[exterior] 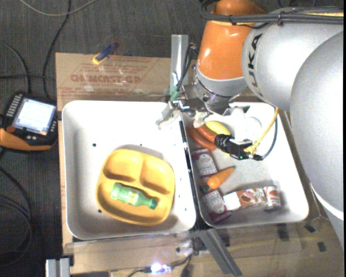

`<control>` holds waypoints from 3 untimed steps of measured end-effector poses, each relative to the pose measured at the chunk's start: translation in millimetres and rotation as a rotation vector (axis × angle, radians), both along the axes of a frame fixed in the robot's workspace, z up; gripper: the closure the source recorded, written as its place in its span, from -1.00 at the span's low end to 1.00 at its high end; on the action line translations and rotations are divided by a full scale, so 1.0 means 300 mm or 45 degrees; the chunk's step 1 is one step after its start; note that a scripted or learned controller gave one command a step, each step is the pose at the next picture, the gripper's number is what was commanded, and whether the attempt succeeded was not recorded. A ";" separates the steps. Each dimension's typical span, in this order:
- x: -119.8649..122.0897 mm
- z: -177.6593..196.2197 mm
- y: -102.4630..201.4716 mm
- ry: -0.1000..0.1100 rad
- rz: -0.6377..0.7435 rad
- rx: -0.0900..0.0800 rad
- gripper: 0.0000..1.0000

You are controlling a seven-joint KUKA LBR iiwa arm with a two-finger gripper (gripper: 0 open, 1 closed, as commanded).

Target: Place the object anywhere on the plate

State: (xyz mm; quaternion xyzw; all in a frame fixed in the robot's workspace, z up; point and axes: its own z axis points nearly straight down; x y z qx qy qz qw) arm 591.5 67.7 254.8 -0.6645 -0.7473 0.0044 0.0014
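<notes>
A yellow divided plate (157,173) lies in the left bin (81,154). A green bottle (134,196) rests on its side in the plate's front compartment. My gripper (173,112) hangs at the far end of the wall between the two bins, above and to the right of the plate and well apart from the bottle. The orange wrist band (225,45) and the grey arm cover the back of the right bin (294,206).
The right bin holds a carrot (218,179), a reddish sausage (203,136), a yellow item (216,127), two dark red packets (205,163) and a labelled can (255,198). A teach pendant (26,122) sits left of the bins. Cardboard (112,77) lies behind them.
</notes>
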 end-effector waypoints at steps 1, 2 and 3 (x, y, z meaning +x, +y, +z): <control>-0.001 0.017 -0.001 0.010 0.000 -0.006 1.00; -0.001 0.017 -0.001 0.011 0.000 -0.006 -1.00; -0.002 0.034 -0.002 0.022 0.000 -0.010 1.00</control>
